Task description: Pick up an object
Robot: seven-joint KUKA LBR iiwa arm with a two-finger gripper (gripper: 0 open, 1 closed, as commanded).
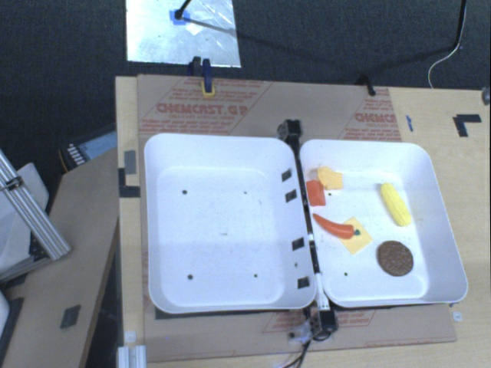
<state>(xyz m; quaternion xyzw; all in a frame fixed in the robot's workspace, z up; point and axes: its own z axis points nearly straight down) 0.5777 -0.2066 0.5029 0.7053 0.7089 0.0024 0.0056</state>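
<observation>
I see the corn cob (395,203) lying loose in the right bin (441,205), well apart from the brown patty (395,257), so easy to pick; the claw's state I cannot tell.

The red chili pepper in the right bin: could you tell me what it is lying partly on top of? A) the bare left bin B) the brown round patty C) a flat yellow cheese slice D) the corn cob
C: the red chili pepper has its tip end resting over the flat yellow cheese slice, apart from the corn cob and the brown patty.
</observation>
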